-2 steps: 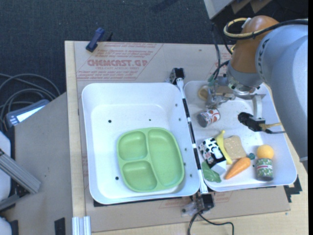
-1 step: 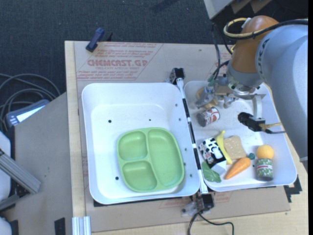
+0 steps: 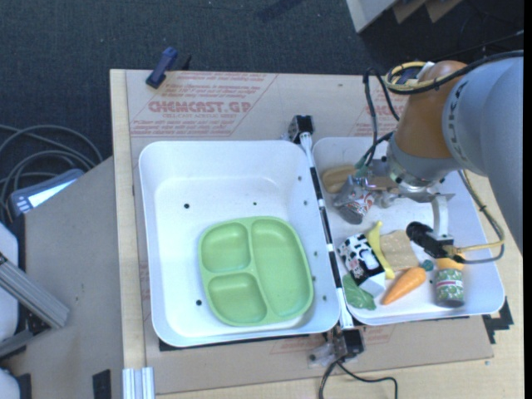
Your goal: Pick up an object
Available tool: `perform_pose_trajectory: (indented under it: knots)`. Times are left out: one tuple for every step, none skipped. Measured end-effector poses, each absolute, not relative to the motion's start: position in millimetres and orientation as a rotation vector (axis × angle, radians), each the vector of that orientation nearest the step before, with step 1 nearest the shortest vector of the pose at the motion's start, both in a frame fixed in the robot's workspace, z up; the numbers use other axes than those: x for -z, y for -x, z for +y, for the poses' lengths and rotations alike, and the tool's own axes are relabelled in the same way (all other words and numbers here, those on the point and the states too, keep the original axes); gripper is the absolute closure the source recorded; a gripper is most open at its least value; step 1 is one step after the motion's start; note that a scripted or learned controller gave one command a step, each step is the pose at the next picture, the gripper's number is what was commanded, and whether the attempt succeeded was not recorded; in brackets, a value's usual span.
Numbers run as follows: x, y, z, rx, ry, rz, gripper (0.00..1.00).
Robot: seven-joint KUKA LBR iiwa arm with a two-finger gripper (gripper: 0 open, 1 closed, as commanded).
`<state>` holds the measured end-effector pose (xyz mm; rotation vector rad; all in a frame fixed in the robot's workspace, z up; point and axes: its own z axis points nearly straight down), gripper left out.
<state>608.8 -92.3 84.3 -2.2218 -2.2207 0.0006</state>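
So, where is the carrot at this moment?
The carrot lies in the right bin, near its front edge. It sits between the black-and-white cow-patterned item on its left and the small jar on its right.

Two bins were set side by side on the bench (image 3: 216,106). A divided plate (image 3: 253,270) lay in the left bin (image 3: 166,173). In the right bin (image 3: 490,293), a carrot (image 3: 404,285) was placed between a carton (image 3: 363,258) and a jar (image 3: 449,289)
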Motion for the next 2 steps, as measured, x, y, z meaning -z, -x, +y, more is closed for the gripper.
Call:
perform_pose_trajectory:
  knots:
    - [-94.8,-609.6,-92.2,0.002,2.224,-2.221,1.0]
    - [-185.6,-621.7,-34.5,0.004,2.221,-2.224,1.0]
